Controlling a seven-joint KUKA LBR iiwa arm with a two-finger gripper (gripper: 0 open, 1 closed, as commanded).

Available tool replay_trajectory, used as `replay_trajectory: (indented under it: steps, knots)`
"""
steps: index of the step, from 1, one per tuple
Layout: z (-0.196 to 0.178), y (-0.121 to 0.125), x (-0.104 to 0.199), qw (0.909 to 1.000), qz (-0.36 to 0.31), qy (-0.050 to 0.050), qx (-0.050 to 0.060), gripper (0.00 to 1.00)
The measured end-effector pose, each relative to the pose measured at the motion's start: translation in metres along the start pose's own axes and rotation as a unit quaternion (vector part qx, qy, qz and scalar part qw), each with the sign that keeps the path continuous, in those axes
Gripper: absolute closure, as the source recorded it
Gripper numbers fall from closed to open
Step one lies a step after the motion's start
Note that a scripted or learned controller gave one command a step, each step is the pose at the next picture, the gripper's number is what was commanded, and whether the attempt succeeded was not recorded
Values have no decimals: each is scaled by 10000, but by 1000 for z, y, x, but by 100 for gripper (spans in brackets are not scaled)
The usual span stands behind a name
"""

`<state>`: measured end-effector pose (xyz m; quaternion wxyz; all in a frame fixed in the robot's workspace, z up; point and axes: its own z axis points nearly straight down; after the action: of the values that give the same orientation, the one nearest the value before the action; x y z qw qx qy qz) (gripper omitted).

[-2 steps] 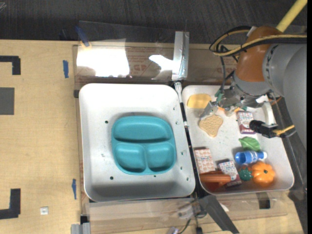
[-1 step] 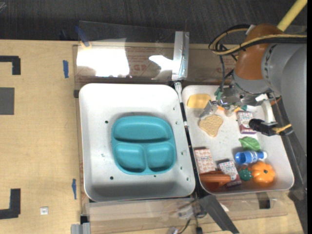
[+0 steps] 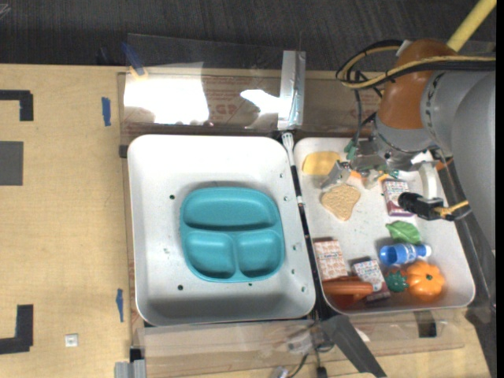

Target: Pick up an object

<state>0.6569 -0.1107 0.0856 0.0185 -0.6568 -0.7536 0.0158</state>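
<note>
The single camera is sitting fixed above the bench, looking down at a slant on the left bin [image 3: 150, 211] and the right bin [image 3: 457, 290], far enough to frame both

My bench [image 3: 63, 235] is pale wood with black corner marks and blue tape bits. Directly on it sit two shallow white bins side by side: left bin [image 3: 150, 211], right bin [image 3: 453, 286].
</note>
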Motion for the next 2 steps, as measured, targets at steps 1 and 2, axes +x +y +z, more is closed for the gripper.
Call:
replay_trajectory:
  steps: [1, 2]
  knots:
    - [0, 3, 1, 9990, 448, 26, -42, 0]
    - [-10, 6, -2, 9989, 438, -38, -137, 100]
